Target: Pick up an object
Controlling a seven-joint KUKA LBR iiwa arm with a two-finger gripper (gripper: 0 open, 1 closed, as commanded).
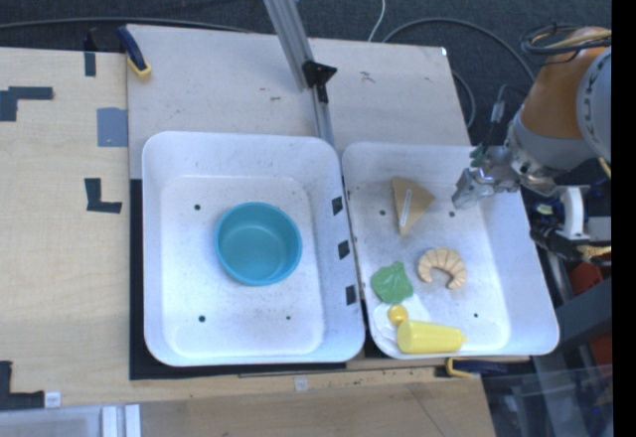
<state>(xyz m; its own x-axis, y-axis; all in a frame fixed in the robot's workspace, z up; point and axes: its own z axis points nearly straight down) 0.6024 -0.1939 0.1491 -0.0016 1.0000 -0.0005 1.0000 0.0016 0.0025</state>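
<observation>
My gripper (467, 193) hangs over the upper right part of the right bin (517, 256), just right of a tan cheese wedge (409, 204). Nothing shows between its fingers. A croissant (443, 267) lies lower in the same bin. A green leafy piece (393, 282) and a yellow bottle-like toy (425, 334) sit near the bin's front left. A blue bowl (258, 242) rests in the middle of the left bin (169, 226).
A slanted metal pole (288, 13) with a black clamp runs down to the seam between the bins. Cables loop on the dark floor behind the bench. The arm's orange band (558, 92) sits at the right edge.
</observation>
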